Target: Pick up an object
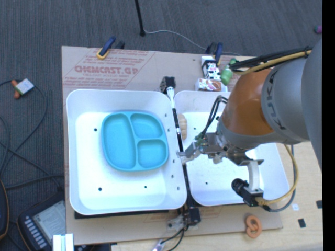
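White right bin [272, 192] lay under the pincer [184, 155], whose state we could not tell; we judged the approach unfinished, next descending toward the wooden block [182, 123].

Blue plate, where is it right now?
The blue plate lies in the middle of the left bin, on the camera view's left side. The arm is over the right bin.

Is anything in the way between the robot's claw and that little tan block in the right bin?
Nothing visible blocks it. The tan wooden block sits against the right bin's left wall, and the gripper hangs just below it in the camera view.
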### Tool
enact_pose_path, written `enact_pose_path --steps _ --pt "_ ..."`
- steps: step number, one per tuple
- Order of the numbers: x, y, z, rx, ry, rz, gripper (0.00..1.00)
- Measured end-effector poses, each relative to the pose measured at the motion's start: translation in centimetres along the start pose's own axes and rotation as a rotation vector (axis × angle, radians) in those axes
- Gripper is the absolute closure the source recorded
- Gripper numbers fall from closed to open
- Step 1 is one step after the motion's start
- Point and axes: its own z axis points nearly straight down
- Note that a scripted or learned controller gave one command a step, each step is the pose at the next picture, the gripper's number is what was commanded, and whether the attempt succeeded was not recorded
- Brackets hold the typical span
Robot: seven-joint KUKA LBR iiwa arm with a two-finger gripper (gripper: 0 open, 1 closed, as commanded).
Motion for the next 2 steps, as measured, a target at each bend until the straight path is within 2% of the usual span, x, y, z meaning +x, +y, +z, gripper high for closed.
enact_pose_path --steps 2 --pt "0.00 0.00 0.00 0.000 0.000 0.000 0.00"
